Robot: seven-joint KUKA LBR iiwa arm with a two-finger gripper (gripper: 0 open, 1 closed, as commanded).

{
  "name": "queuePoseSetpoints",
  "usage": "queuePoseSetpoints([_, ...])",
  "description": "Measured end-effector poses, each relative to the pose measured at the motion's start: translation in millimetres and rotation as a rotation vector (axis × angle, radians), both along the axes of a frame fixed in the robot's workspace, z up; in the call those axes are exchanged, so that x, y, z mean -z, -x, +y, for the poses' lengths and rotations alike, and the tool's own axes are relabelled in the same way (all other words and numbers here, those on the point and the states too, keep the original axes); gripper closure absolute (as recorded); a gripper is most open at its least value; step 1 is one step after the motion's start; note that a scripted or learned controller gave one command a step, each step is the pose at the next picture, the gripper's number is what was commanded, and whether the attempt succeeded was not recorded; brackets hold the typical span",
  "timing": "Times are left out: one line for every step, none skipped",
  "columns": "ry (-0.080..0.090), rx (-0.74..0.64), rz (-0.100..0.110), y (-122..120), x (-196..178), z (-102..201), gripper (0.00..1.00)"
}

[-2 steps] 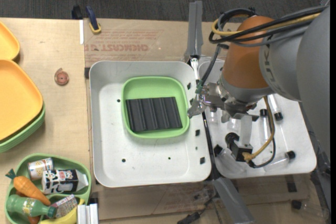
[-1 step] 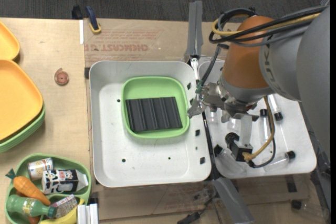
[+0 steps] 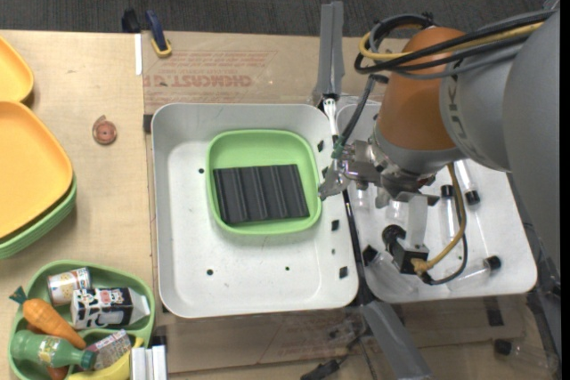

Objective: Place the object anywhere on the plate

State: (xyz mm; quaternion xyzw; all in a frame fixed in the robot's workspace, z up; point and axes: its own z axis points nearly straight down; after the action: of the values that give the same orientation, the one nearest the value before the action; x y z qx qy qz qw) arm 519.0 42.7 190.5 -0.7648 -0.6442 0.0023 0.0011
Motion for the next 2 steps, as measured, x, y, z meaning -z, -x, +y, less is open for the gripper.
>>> queuePoseSetpoints([0.000,0.000,0.000,0.0,0.0,0.0,0.00])
queuePoseSetpoints([0.000,0.000,0.000,0.0,0.0,0.0,0.00])
